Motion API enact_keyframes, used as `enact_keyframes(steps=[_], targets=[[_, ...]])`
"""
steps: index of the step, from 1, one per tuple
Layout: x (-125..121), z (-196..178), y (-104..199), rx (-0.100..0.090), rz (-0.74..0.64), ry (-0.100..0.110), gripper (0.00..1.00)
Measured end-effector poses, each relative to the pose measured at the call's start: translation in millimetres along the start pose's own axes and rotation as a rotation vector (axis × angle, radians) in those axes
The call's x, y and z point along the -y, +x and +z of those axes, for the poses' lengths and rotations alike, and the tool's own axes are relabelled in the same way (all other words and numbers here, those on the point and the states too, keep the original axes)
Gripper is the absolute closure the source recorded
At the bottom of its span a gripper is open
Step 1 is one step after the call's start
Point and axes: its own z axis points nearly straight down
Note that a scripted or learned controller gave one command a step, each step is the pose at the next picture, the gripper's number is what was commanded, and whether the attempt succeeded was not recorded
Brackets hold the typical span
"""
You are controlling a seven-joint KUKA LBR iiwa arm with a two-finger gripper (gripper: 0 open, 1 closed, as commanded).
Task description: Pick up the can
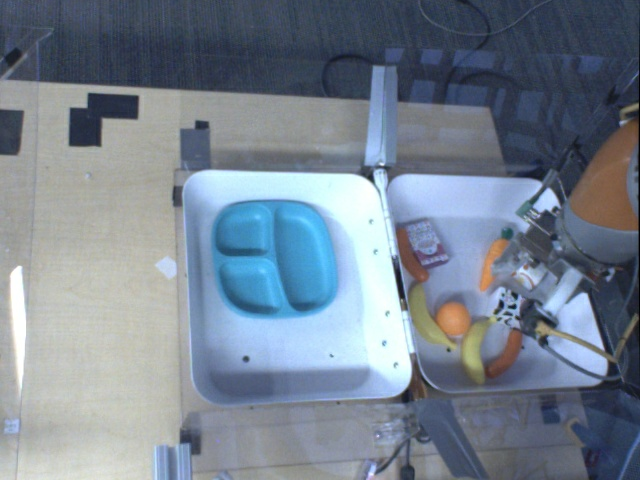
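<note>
Right bin (470, 193), can (422, 245) flat, lengthwise front-to-back.

We look down at a slant from high above the counter (90, 268), taking in both white bins (290, 383) whole.

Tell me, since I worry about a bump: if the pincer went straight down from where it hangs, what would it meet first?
Probably the black-and-white patterned thing right under the pincer, beside the yellow banana and the carrot in the right bin. Depth is hard to judge from this slanted view.
</note>
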Motion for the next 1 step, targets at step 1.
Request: enact_keyframes(steps=[1], targets=[[-53.0, 53.3, -11.1, 0.002, 0.256, 0.001, 0.00]])
